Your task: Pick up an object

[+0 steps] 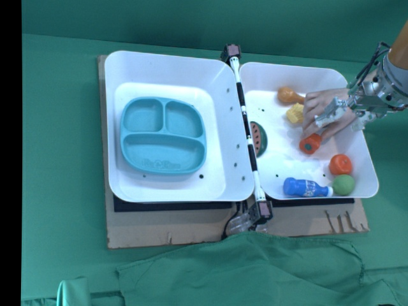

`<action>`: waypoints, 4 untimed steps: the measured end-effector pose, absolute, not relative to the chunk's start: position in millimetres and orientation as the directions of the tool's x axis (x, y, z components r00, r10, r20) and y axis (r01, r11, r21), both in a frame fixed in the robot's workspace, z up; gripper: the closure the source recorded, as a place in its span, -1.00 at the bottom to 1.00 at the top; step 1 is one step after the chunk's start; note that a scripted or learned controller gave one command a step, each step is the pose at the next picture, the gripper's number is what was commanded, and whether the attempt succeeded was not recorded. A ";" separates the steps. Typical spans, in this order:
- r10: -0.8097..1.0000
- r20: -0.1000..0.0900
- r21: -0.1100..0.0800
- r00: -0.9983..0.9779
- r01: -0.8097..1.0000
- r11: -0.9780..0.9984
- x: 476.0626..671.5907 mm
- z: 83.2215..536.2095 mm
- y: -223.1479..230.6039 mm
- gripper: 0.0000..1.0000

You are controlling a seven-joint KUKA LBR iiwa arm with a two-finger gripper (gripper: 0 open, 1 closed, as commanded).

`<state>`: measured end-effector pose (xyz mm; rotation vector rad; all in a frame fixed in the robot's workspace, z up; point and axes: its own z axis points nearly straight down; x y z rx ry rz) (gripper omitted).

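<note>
One blue bottle (307,187), label unreadable

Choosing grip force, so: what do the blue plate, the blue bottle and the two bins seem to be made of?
Plate: likely moulded plastic, matte, with three pressed compartments. Bottle: probably toy plastic, slightly glossy blue with a white cap. Bins: thin white plastic by their look, smooth with rounded edges.

We see glossy white plastic bins (290,190), a matt blue plastic plate (162,134), green cloth (242,269) and brown cardboard (166,234).
</note>
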<state>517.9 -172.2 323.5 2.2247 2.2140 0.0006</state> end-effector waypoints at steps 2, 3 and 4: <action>1.000 -0.001 -0.001 0.006 1.000 -0.006 511.5 279.3 -179.2 -1.00; 1.000 0.000 -0.004 0.004 1.000 -0.004 513.9 219.8 -174.5 -1.00; 1.000 -0.004 0.008 0.005 1.000 -0.005 516.0 182.9 -176.9 -1.00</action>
